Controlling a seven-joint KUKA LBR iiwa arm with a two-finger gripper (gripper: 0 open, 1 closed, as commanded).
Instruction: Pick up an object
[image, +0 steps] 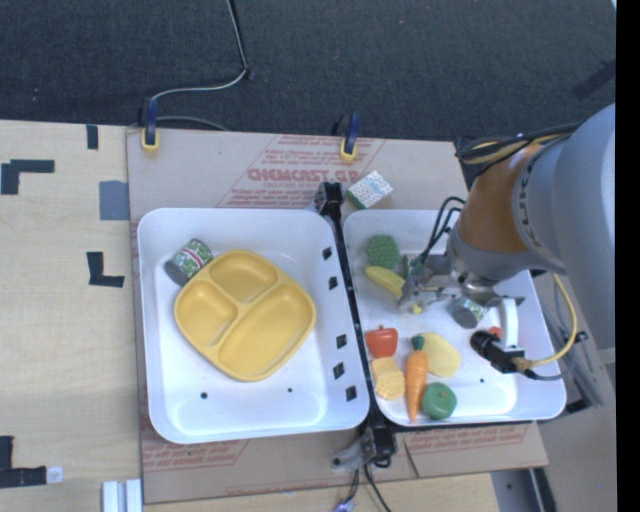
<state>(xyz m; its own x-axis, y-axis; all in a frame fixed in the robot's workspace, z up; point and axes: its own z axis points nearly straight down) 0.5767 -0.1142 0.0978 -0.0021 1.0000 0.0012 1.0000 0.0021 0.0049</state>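
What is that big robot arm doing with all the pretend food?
The arm reaches in from the right, and its gripper is low in the right bin, right beside the toy banana. A tomato, a carrot and other toy foods lie nearby. The left bin holds a yellow divided plate and a small can.

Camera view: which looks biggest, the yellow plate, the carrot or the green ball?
1. yellow plate, by far the biggest.
2. carrot.
3. green ball, a bit smaller than the carrot.
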